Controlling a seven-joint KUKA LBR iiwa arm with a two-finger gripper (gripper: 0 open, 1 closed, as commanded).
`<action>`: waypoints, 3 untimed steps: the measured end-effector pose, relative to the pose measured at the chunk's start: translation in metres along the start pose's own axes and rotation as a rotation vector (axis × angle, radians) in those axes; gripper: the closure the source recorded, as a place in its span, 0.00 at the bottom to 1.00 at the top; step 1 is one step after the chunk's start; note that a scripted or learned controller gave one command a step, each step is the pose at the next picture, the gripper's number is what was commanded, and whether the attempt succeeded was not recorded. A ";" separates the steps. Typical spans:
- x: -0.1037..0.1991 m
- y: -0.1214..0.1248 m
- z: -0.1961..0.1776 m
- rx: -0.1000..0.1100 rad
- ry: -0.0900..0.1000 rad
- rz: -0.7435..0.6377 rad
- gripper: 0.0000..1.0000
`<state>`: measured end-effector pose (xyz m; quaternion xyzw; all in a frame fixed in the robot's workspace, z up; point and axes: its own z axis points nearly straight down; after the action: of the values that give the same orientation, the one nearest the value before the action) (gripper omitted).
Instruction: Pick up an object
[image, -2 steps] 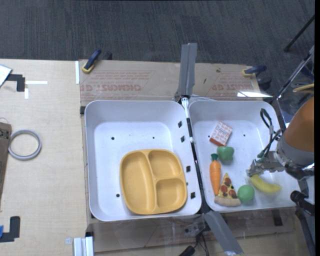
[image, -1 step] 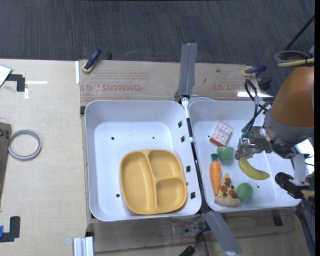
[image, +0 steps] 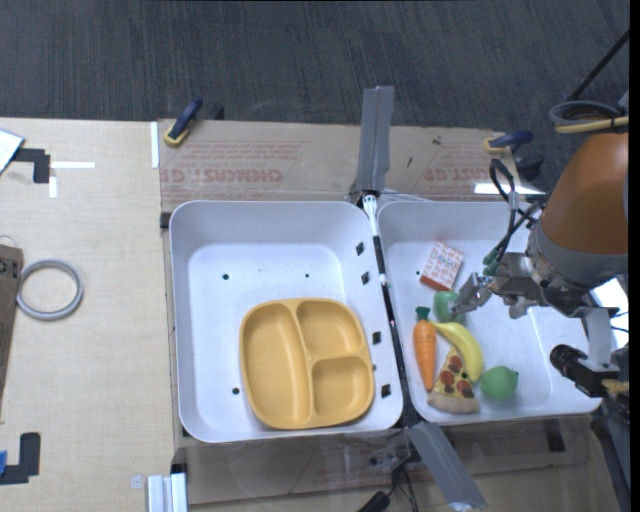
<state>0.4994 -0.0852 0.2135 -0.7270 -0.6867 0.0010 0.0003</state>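
Observation:
The right bin (image: 400, 235) holds a toy carrot (image: 425, 350), a yellow banana (image: 462, 345), a pizza slice (image: 455, 388), a green lime (image: 499, 383), a small red and white packet (image: 441, 265) and a green item (image: 443, 304) partly hidden by the gripper. My gripper (image: 468, 296) hangs low over the middle of this bin, just above the banana's upper end and beside the green item. The fingers look slightly apart, and I see nothing held between them.
The left bin (image: 200, 250) holds a yellow divided plate (image: 305, 362). A roll of tape (image: 46, 289) lies on the bench at far left. A blue and yellow clamp (image: 183, 121) sits at the back on the cardboard.

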 end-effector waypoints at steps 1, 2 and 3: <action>-0.019 -0.011 0.123 0.002 0.001 0.089 0.00; -0.019 -0.012 0.114 0.004 0.001 0.093 1.00; 0.064 0.014 -0.031 0.000 -0.001 -0.074 1.00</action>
<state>0.5166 -0.0222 0.2444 -0.7012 -0.7130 0.0014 -0.0001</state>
